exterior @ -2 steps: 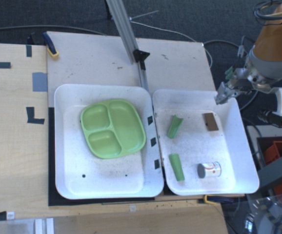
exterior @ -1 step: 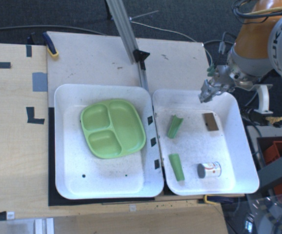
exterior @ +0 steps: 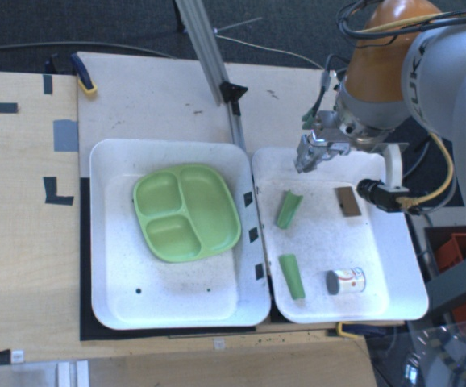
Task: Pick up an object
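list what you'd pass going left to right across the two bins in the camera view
green divided plate → two green cylinders, the upper and lower at about the same spot across → small white can and brown block, also about level across

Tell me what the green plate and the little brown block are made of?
The green plate looks like plastic: one even lime colour, smooth, softly shiny, with moulded compartments. The brown block could be wood or cardboard: flat, dull brown, no shine, but it is too small to be sure.
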Available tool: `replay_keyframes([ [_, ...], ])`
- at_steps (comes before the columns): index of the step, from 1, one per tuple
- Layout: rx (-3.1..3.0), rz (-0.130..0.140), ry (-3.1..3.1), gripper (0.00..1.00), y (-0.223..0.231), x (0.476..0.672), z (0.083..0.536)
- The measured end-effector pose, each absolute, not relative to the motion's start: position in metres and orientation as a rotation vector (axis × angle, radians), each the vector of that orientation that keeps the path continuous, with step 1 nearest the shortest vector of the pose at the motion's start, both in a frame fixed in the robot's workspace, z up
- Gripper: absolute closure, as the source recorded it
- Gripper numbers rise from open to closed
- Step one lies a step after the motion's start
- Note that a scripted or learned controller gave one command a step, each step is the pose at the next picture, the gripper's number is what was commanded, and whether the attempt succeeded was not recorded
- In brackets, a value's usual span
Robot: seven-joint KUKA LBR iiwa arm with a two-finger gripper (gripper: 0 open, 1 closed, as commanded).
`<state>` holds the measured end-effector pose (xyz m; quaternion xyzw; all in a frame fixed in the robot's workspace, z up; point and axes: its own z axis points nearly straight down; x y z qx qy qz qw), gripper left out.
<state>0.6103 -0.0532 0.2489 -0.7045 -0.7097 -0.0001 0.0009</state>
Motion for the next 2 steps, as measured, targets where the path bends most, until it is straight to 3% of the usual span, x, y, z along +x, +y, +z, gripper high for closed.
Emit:
replay_keyframes([
  [2,-2.211,0.003,-2.227,1.00,0.050,0.605,0.234],
])
